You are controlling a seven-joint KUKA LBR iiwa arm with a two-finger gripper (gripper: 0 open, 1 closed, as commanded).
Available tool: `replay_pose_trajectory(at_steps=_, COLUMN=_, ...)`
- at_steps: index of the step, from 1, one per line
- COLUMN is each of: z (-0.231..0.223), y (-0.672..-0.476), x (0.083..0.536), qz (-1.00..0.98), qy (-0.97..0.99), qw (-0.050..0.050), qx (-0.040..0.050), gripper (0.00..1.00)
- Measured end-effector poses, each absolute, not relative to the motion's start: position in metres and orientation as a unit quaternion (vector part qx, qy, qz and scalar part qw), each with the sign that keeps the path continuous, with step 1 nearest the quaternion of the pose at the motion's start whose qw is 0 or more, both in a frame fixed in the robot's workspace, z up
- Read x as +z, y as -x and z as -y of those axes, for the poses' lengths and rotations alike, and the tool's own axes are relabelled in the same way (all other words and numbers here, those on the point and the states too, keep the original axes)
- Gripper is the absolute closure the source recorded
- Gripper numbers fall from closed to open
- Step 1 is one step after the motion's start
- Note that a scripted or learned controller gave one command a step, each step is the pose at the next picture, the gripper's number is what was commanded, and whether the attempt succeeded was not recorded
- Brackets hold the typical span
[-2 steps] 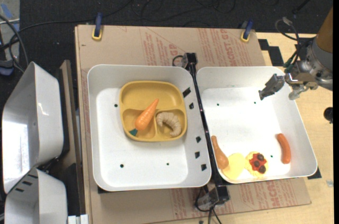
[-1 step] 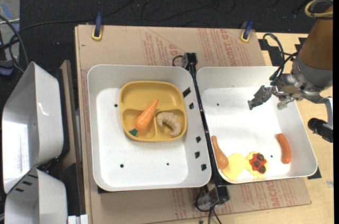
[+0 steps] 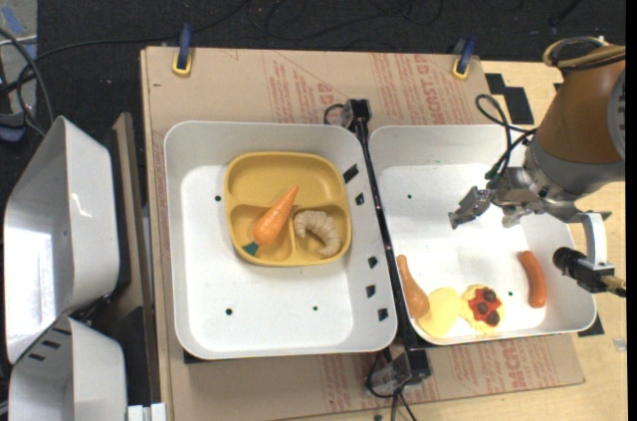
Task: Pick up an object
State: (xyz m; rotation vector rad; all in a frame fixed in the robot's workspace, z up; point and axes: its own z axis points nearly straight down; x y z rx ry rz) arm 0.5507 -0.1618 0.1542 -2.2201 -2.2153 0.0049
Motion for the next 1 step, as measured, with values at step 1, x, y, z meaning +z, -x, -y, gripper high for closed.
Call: replay_pose_trajectory(at_steps=1, z=0.168, y=-0.544, x=0.1061, qz=0.706, qy=0.708, qw=0.002, qx=0.0015, gripper=0.0)
